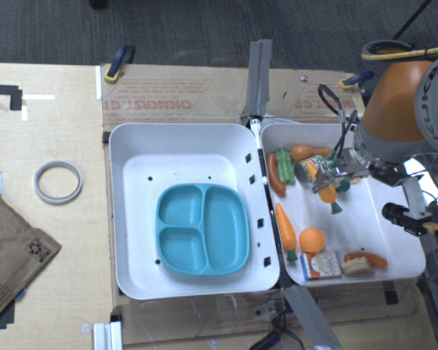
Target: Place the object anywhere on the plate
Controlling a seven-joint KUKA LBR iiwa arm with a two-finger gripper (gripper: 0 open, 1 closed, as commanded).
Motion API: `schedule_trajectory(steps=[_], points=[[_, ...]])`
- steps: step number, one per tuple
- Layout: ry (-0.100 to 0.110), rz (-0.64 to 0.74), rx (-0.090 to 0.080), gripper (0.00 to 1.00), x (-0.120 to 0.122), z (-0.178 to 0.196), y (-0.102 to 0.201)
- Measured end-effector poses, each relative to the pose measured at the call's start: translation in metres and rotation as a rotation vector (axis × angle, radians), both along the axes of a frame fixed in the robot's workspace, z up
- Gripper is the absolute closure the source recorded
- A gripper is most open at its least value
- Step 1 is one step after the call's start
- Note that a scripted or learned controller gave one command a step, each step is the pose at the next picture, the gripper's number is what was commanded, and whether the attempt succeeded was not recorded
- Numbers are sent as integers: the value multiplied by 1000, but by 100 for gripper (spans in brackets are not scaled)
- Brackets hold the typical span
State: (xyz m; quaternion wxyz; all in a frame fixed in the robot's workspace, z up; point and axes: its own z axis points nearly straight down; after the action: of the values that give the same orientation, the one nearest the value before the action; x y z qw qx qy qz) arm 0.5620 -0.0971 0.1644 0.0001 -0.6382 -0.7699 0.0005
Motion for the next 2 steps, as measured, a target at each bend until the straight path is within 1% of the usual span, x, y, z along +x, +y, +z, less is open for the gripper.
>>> schedule_trajectory(steps=[1,2], points=[[-1,194,-1,100,22,27,76],[2,64,0,100,-43,26,150]])
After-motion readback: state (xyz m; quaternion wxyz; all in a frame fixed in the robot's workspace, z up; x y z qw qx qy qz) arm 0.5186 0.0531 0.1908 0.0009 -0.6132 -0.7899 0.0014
